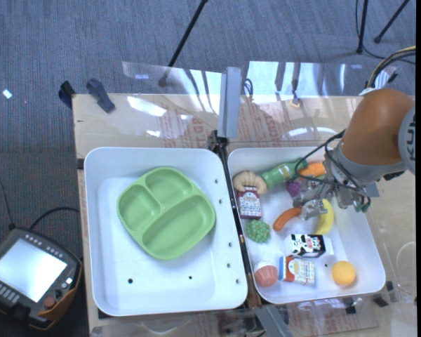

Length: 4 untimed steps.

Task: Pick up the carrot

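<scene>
The carrot (pixel 288 217) is a short, curved orange piece lying in the middle of the right bin (pixel 368 248). My gripper (pixel 311 205) hangs low over the bin, just right of and above the carrot's right end, between it and a yellow banana (pixel 326 217). Whether it touches the carrot is not visible. The arm's orange band (pixel 373 128) rises above the bin's right rear part and hides what is under it.
Around the carrot lie a green knobbly ball (pixel 258 231), a croissant (pixel 248 181), a small red carton (pixel 250 203), a green bottle (pixel 281 174), another orange piece (pixel 312 168), purple grapes (pixel 294 186), a cow-print box (pixel 308 244) and an orange fruit (pixel 344 273). The left bin (pixel 105 258) holds a green divided plate (pixel 166 211).
</scene>
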Each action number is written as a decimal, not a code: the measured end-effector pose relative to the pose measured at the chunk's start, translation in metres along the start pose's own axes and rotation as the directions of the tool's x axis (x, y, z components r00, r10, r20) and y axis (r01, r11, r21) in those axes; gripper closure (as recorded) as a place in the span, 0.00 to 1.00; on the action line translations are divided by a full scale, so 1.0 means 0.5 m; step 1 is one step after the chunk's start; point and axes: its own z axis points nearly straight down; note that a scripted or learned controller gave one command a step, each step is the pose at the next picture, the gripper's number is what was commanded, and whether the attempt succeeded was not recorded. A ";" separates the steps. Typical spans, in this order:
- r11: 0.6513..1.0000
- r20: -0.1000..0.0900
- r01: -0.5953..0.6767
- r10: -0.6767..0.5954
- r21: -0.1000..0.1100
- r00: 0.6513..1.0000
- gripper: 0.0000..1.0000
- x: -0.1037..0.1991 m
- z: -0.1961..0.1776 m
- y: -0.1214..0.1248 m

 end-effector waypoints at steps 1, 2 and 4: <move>0.993 0.007 0.117 -0.117 0.006 0.993 1.00 -0.085 -0.211 -0.067; 0.993 0.005 0.117 -0.117 0.001 0.993 1.00 -0.086 -0.224 -0.063; 0.988 -0.011 -0.154 0.154 -0.001 0.988 1.00 0.013 0.030 0.012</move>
